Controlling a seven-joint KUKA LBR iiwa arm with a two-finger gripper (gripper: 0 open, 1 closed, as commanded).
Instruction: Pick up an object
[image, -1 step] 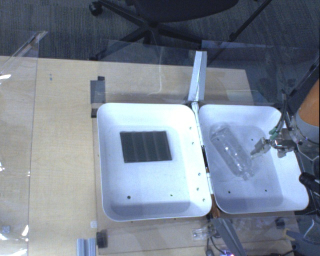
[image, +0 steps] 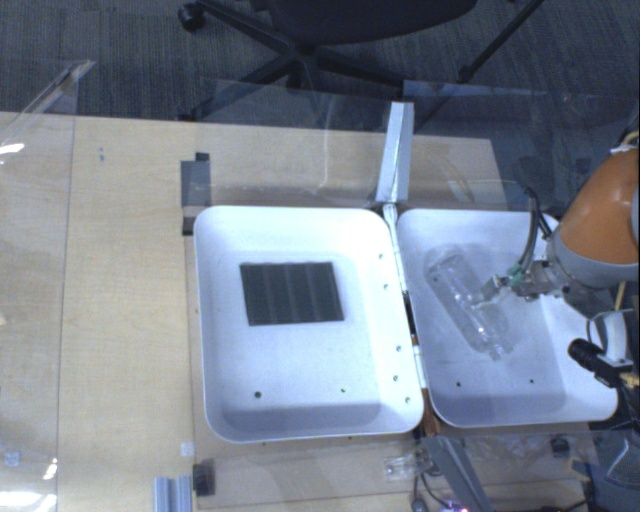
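Grey arm (image: 600, 235) reaching in from the right, orange band up, wrist lowered

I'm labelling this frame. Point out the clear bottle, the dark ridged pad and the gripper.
clear bottle (image: 466, 297), camera view, mid body.
dark ridged pad (image: 292, 293), camera view, centre.
gripper (image: 497, 288), camera view, fingertips.

Office chair (image: 330, 30) (base) on carpet (image: 100, 50)

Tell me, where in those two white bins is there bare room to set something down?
The left bin has bare floor all around the dark ridged pad, widest along its near edge. The right bin is crowded: a clear plastic bottle lies mid-floor with the gripper beside it. Its near-left corner stays bare.
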